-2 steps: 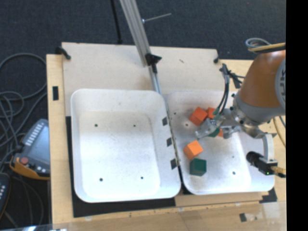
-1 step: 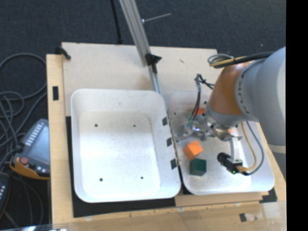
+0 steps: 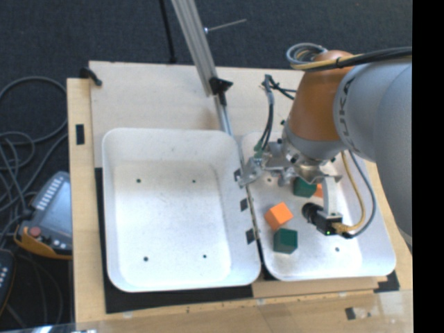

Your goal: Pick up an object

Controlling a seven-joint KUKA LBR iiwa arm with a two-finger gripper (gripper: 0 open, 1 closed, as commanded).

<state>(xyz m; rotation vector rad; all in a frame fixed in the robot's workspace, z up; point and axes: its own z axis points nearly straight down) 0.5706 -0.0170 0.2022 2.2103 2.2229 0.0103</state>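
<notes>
The grey arm's two-finger gripper (image 3: pixel 303 183) hangs low in the right shallow white bin (image 3: pixel 361 259), jaw state unclear, with an orange cube (image 3: pixel 279 215) and dark green cube (image 3: pixel 285 241) just nearer.

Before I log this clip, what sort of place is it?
Most likely a robotics lab test bench: two white bins on a plywood bench, a grey-and-orange arm over small coloured blocks, loose cables on dark carpet, and a handheld controller.
</notes>
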